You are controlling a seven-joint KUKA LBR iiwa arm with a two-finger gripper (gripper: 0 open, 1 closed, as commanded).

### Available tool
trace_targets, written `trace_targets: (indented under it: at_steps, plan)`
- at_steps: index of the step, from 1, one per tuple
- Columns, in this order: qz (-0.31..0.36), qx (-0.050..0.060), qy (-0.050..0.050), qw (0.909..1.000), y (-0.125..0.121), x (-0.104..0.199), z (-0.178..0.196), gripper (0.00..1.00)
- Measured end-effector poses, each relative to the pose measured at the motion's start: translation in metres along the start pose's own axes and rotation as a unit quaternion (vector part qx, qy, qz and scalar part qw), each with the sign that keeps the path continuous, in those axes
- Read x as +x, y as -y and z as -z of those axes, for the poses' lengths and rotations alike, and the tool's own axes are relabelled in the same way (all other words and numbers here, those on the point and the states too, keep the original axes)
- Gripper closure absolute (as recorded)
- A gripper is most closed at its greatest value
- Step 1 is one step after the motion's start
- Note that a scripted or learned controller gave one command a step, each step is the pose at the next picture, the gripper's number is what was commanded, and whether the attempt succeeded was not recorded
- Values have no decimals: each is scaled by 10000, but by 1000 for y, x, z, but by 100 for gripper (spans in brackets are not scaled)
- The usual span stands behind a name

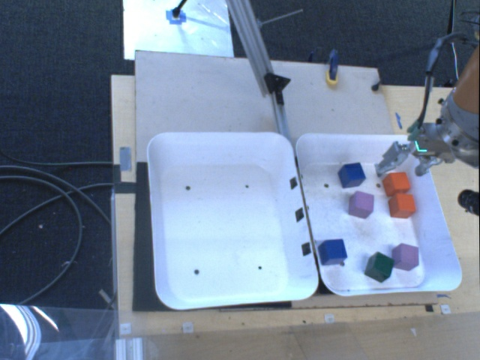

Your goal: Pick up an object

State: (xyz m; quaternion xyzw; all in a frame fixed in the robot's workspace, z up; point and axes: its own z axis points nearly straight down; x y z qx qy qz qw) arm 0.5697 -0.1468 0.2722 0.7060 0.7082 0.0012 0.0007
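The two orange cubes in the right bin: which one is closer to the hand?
The upper orange cube, lying just below the hand. The other orange cube sits below it, farther from the hand.

Two shallow white plastic bins sit side by side on a pale wooden bench top (202, 88), the left bin (152, 201) touching the right bin (452, 255) along their shared rims, where three small black tabs (299, 214) show. A slanted silver metal pole (247, 28) crosses the bench from the top and ends at the gap between the bins, with a small yellow clamp (331, 73) on the bench's far edge. Loose black cables (45, 193) curl over the dark blue carpet (60, 66) on the left, a shiny rectangular sheet (150, 28) lies beyond the bench, and clear plastic film (52, 328) fills the lower left corner.
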Motion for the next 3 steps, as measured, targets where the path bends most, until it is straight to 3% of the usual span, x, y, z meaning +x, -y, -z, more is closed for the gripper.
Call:
trace_targets:
  at_steps: [1, 2, 3]
  plan:
    - [15, -46, 23, 10000, -48, -28, 51, 0]
    - [12, 18, 10, 10000, -102, -51, -57, 0]
    - [7, 32, 1, 10000, -120, -66, -149, 0]
